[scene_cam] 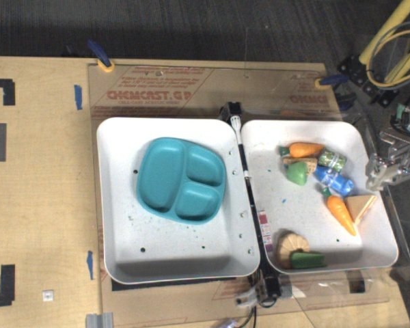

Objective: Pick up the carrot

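The carrot (342, 214) lies in the right bin (379, 251) near its right wall, long axis slanting down-right, just below-left of the hand (385, 171) (whether spread or pressed together, I cannot tell).

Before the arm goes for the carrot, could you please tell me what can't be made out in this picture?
- Gripper, at the right bin's far right rim: too blurred to read its fingers.
- Carrot: its wide end meets a tan wedge; touching or overlapping is unclear.
- Can: label too small.
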